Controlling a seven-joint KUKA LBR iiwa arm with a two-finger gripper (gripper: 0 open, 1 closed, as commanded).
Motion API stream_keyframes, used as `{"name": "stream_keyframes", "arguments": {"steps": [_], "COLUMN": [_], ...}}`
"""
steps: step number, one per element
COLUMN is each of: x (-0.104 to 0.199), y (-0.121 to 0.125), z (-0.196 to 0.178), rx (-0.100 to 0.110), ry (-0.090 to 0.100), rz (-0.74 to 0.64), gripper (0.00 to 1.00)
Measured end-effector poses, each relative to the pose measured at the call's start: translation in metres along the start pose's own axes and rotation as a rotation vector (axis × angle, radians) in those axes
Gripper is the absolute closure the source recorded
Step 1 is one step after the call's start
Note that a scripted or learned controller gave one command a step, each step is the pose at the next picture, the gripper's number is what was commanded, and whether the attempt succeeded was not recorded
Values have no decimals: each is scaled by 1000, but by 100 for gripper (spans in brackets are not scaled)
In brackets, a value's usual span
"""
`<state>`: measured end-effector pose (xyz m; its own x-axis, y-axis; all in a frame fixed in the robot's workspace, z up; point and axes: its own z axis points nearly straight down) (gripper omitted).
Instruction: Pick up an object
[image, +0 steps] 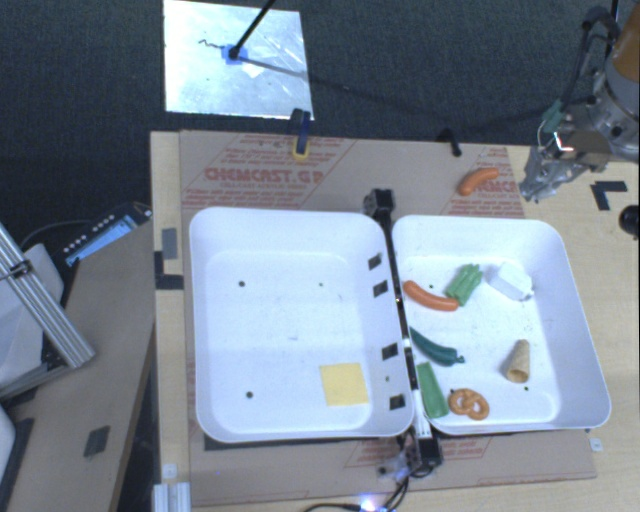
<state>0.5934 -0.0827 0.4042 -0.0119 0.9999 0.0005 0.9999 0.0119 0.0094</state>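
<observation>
Gripper (537, 182) hung at the upper right, off the bins; couldn't tell its state. Nearest was the orange sausage (479, 181) on the worktop, probably light, slick plastic, best pinched mid-body.

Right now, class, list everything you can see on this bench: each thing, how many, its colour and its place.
Bins: 2, white, side by side on the bench: left bin, right bin.
Cheese slice: 1, yellow, left bin, near corner.
Sausage: 1, orange, right bin.
Second sausage: 1, orange, on the bench behind the right bin.
Green vegetables: 3, right bin.
White block: 1, right bin.
Cone: 1, tan, right bin.
Pretzel: 1, orange-brown, right bin.
Gripper: 1, grey, above the bench beyond the right bin.
</observation>
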Motion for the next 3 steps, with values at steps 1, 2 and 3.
{"name": "stream_keyframes", "arguments": {"steps": [1,2,3], "x": [-80,-8,72], "y": [49,77,77], "z": [46,12,-18], "rx": [6,2,3], "ry": [-4,1,2], "rz": [15,1,0], "gripper": [100,100,100]}}
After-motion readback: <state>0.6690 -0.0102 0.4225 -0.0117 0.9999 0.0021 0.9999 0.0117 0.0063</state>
